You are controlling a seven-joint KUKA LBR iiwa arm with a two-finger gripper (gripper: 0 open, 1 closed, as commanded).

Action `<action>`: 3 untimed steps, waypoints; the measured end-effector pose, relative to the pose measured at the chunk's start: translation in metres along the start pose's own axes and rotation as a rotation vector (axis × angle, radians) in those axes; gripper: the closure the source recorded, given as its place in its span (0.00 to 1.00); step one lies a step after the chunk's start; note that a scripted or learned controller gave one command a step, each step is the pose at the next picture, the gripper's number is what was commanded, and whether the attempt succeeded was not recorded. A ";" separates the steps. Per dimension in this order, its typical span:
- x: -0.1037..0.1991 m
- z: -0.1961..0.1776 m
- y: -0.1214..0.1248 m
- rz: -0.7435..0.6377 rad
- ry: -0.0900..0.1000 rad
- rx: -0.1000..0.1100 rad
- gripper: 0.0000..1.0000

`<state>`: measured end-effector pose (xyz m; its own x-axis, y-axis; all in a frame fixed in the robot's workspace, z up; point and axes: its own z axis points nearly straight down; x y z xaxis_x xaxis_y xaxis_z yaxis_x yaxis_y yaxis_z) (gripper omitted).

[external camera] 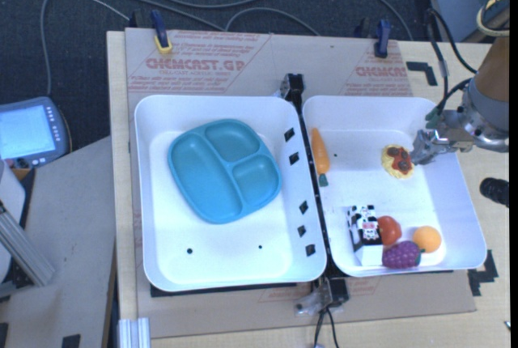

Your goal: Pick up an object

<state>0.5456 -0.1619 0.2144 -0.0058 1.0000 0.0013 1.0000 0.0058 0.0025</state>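
Observation:
The right bin (pixel 453 176) holds several toy foods. A small yellow and red toy (pixel 397 161) lies near its back right. An orange carrot (pixel 320 152) rests along its left wall. At the front sit a black and white block (pixel 364 225), a red tomato (pixel 389 230), an orange fruit (pixel 426 239) and purple grapes (pixel 401 256). My gripper (pixel 426 146) reaches in from the right and hangs just right of the yellow and red toy, close to it. Nothing shows between its fingers.
The left bin (pixel 154 201) holds a blue divided plate (pixel 225 170). Black clips line the wall between the two bins. Clamps and cables sit along the bench's back edge, and a tablet lies off to the far left.

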 end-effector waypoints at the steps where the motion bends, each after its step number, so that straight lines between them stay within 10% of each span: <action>1: 0.056 -0.012 0.016 -0.002 0.001 0.000 1.00; 3: 0.159 -0.028 0.056 -0.001 0.000 -0.001 1.00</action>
<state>0.6011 -0.0024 0.2430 -0.0065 1.0000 0.0016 1.0000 0.0065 0.0030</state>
